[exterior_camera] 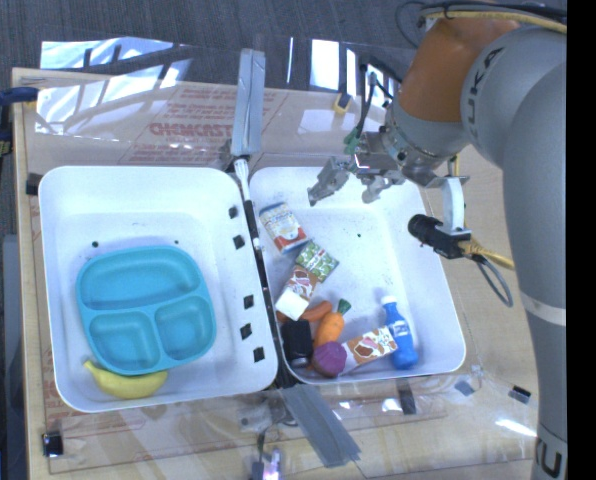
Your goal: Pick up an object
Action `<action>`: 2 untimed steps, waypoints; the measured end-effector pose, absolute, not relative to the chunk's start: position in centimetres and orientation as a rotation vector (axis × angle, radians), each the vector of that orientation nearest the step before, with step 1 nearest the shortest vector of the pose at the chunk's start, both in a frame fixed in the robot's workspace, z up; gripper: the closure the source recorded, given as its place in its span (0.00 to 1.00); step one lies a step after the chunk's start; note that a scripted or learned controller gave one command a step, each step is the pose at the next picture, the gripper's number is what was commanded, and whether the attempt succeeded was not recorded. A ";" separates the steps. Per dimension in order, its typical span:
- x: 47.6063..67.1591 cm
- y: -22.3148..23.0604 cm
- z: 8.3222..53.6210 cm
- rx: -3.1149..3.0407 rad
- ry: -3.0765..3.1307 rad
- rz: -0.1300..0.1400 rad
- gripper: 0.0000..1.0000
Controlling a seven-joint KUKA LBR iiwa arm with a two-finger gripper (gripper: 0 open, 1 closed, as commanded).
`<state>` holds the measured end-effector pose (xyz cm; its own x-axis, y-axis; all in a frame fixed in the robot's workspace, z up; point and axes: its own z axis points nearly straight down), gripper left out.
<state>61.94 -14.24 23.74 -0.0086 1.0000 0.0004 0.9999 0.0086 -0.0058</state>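
Under the blue tray [143,308], banana [126,381] half hidden, jaws [350,186] spread, empty.

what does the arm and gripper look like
The arm is thick, rounded and grey, with an orange band above the wrist. Thin dark cables loop around the wrist. The gripper is small, grey metal, with two fingers.

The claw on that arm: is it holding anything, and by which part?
Nothing is held. The gripper hangs open over the far end of the right bin, with no object between its fingers; the toys lie lower down in that bin.
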 end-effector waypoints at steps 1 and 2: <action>59.0 -15.9 9.1 -2.132 -2.304 0.005 0.00; 59.0 -16.0 10.0 -2.127 -2.307 0.008 1.00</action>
